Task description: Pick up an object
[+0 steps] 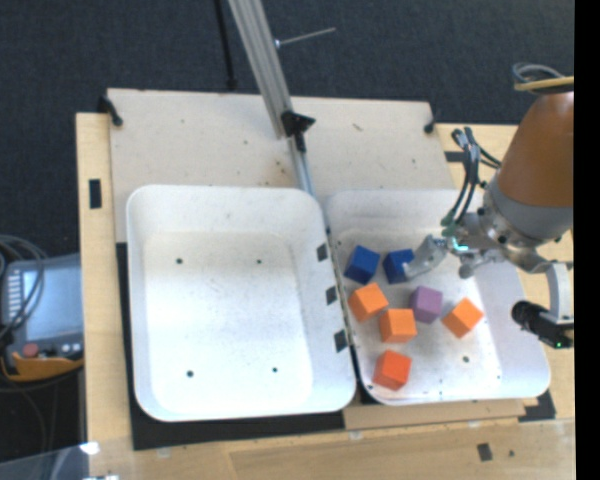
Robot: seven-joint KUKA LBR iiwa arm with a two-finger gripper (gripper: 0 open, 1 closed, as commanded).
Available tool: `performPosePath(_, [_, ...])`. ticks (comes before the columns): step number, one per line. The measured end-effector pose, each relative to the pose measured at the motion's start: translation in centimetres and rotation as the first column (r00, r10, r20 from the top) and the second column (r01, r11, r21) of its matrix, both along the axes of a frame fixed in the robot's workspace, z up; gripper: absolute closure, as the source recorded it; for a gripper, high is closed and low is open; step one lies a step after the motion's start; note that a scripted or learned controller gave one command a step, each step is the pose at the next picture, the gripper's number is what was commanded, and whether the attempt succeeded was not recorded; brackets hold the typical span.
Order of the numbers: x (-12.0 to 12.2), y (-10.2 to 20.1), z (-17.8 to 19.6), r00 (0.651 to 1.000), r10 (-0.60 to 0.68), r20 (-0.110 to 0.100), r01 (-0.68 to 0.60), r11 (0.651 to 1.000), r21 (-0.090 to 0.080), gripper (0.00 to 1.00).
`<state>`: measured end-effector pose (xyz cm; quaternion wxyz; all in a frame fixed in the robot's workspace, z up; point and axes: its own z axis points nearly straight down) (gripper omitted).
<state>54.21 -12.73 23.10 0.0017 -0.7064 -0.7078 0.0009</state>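
The right bin (pixel 510 368) holds several small cubes. Two blue cubes (pixel 362 264) (pixel 397 264) lie near its left wall. Below them lie three orange cubes (pixel 369 300) (pixel 398 324) (pixel 464 317), a purple cube (pixel 427 303) and a red-orange cube (pixel 392 369). My gripper (pixel 432 254) reaches in from the right, low over the bin, its tip right beside the second blue cube. Whether it touches that cube is unclear.
The left bin (pixel 230 298) sits beside the right one, and their walls meet near the blue cubes. A slanted metal rail (pixel 265 58) runs from the top of the view down to the bins' junction. The arm's orange band (pixel 540 148) hangs over the right bin's far right side.
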Motion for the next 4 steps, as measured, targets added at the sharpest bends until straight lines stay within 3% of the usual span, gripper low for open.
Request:
performPosePath(1, [0.1, 0.0, 0.2, 1.000, -0.002, 0.005, 0.002, 1.000, -0.001, 0.00])
performPosePath(2, [1.0, -0.3, -5.0, 1.000, -0.005, -0.001, 0.005, 1.000, -0.002, 0.00])
performPosePath(4, [1.8, -0.1, -13.3, 1.000, -0.006, 0.010, 0.006, 1.000, -0.006, 0.00])
